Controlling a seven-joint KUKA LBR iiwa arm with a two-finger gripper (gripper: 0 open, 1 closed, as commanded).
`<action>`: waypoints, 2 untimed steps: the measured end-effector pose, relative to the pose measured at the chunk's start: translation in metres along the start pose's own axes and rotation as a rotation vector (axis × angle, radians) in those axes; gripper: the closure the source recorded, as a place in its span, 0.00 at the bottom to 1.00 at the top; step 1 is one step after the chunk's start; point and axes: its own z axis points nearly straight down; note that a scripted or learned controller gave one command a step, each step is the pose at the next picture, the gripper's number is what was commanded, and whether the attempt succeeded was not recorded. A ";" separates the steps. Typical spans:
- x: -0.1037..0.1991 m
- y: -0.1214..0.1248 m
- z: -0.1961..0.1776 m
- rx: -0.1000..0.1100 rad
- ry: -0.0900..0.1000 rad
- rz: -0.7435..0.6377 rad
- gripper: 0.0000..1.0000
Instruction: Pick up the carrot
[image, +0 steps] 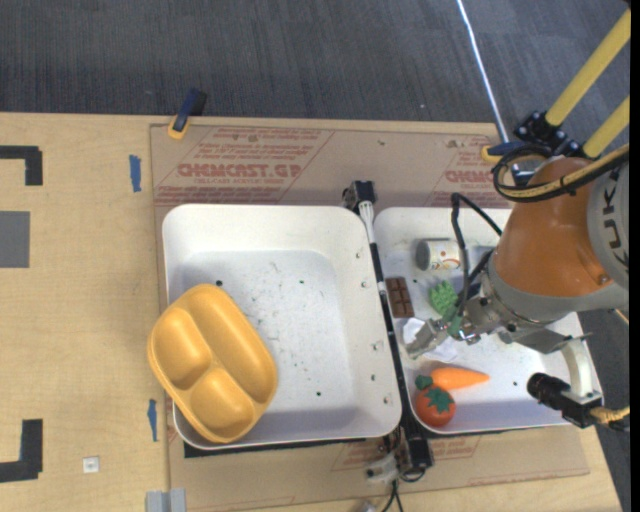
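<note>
1. Lying in the right bin (520, 415), near its front edge: carrot (460, 378), orange, untouched, just beside a red tomato-like toy (435, 402).
2. Pincer (428, 337): above the right bin's left part, just behind the carrot; finger spread cannot be told, metal tips blurred.
3. Arm (545, 250): orange band hides much of the right bin's rear.
4. Green leafy item (443, 296), brown block (400, 296), grey cylinder (436, 253): partly hidden, hard to identify.
5. Left bin (300, 260): yellow divided tray (212, 362) overhanging its front-left corner.
</note>
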 end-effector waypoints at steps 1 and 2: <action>0.010 0.003 0.000 0.000 0.001 -0.314 0.00; 0.047 0.013 0.000 0.001 0.001 -0.565 0.00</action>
